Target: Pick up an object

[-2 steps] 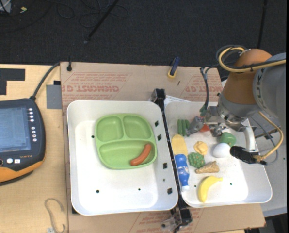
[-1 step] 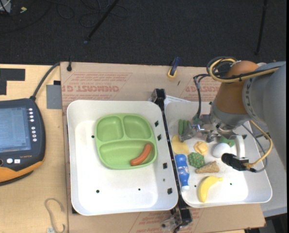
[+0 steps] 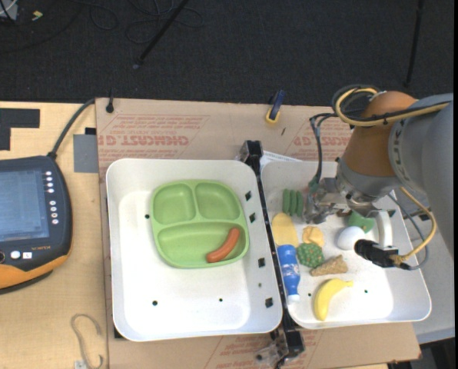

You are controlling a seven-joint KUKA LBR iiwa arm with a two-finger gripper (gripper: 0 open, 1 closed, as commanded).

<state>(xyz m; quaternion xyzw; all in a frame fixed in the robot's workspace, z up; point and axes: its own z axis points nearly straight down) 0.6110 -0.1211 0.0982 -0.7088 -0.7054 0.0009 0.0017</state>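
On the far left of the bench sits one control pendant [image 3: 18,210] with a screen. Next comes the left bin [image 3: 129,298], holding one green divided plate [image 3: 198,223] with three compartments; one red sausage [image 3: 224,244] lies in its largest compartment. The right bin [image 3: 409,302] holds several toy foods: one green ridged piece [image 3: 292,201], one yellow block [image 3: 283,229], one blue bottle [image 3: 288,266], one broccoli [image 3: 310,254], one tan wedge [image 3: 333,266], one banana [image 3: 328,296] and one white egg [image 3: 350,237]. The gripper [image 3: 319,210] is low over this bin, just above a small yellow piece [image 3: 313,234]. Whether its claw is spread or pressed together, I cannot tell.
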